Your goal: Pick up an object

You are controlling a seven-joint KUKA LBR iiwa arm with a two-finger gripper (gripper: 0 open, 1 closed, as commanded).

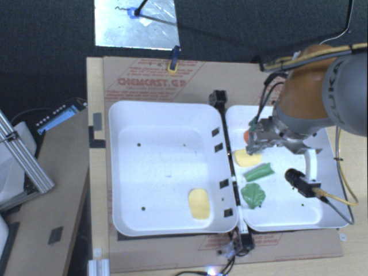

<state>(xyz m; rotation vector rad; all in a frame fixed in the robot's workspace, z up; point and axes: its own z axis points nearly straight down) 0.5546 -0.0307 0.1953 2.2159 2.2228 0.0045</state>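
Right bin: gripper just above yellow piece, contact unclear.

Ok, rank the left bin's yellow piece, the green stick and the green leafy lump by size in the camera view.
1. yellow piece: largest.
2. green leafy lump: slightly smaller.
3. green stick: long but thin; it is close to the lump, so the order of these two is unsure.

CHEMCAST GP, printed red on the brown board.

Orange thing — mostly hidden behind the pincer; the arm — cut off at the right edge.
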